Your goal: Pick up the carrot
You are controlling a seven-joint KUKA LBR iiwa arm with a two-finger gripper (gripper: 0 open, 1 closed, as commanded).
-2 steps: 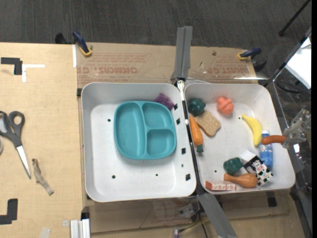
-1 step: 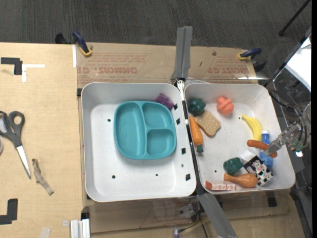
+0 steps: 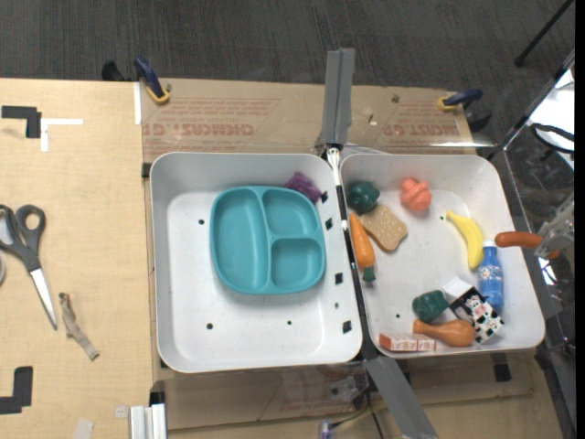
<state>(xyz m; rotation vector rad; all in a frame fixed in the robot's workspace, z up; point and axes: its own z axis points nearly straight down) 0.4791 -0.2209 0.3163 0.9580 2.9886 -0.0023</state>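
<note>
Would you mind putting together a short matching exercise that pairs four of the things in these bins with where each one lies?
Things:
1. carrot
2. banana
3. teal divided plate
4. blue bottle

Places:
A. in the middle of the left bin
B. near the right wall of the right bin, below the banana in the view
C. along the left wall of the right bin, beside the slice of bread
D. in the right half of the right bin, above the blue bottle in the view

Right pairs: 1-C, 2-D, 3-A, 4-B
</note>
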